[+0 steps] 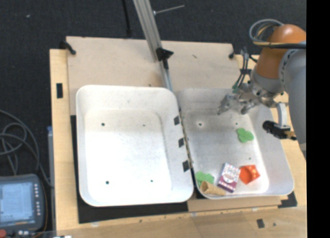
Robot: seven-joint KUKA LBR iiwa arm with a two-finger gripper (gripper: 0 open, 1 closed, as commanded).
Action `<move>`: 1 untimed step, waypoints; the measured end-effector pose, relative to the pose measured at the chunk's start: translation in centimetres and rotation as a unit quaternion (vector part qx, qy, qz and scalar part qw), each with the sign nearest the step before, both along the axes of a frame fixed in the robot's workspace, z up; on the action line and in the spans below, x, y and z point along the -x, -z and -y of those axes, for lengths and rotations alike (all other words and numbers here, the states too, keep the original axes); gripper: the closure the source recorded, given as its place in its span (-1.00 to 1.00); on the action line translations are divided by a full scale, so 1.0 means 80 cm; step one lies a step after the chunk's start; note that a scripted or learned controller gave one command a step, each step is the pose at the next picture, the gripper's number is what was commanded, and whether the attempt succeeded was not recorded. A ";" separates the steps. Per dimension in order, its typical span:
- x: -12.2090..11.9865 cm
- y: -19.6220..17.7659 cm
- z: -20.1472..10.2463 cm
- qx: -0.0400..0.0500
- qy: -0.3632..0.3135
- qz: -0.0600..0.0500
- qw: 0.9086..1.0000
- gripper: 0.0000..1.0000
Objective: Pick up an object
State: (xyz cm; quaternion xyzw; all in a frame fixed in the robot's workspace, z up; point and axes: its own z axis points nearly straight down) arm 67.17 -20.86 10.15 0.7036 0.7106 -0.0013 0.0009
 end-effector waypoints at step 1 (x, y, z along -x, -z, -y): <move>-0.002 -0.017 0.001 0.002 -0.002 0.002 1.000 1.00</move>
